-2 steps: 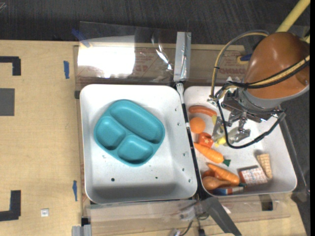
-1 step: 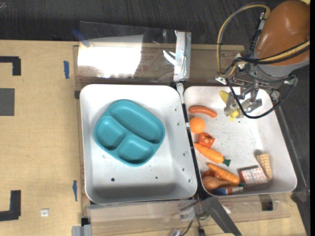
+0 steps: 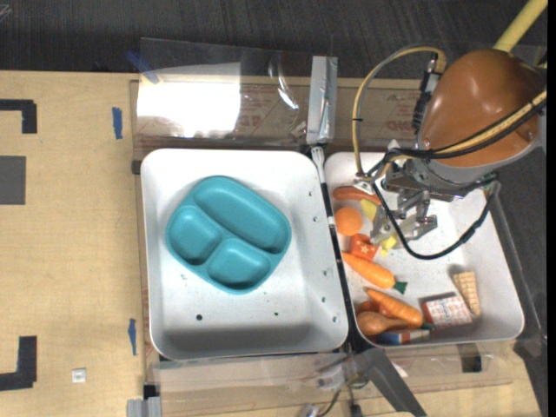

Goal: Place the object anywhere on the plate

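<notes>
A teal plate with three compartments lies in the left bin, and nothing rests on it. The toy foods are in the right bin: an orange ball, a reddish sausage, a small red and yellow piece, two carrots and a brown potato-like piece. My gripper hangs low over the upper left part of the right bin. It is just right of the orange ball and above the red and yellow piece. Cables partly hide it.
A waffle cone and a small printed box lie at the right bin's lower right. The wall between the bins runs left of the foods. The arm's orange band and looping cables overhang the right bin's back.
</notes>
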`<move>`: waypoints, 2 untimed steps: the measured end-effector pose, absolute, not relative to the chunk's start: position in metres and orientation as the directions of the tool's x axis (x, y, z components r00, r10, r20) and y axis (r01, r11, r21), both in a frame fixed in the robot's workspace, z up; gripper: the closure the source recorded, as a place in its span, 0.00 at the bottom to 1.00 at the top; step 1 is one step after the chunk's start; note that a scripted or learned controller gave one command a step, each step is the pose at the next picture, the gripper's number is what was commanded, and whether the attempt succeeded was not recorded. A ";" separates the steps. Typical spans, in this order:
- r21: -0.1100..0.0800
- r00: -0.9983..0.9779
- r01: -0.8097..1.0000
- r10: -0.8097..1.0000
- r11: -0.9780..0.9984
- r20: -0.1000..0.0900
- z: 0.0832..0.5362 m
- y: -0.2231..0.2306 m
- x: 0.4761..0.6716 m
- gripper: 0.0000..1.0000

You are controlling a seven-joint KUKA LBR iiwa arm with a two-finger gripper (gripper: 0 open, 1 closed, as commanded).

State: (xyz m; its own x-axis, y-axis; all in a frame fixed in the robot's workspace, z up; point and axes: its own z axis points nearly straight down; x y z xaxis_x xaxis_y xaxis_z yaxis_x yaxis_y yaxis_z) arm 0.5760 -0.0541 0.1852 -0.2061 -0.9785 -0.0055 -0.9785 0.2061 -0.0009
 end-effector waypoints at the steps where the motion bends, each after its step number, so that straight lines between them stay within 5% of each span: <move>1: -0.002 0.081 -0.997 -0.997 -0.081 0.000 0.221 -0.112 0.481 1.00; 2: -0.009 0.208 -0.978 -0.978 -0.208 -0.001 0.257 -0.066 0.482 1.00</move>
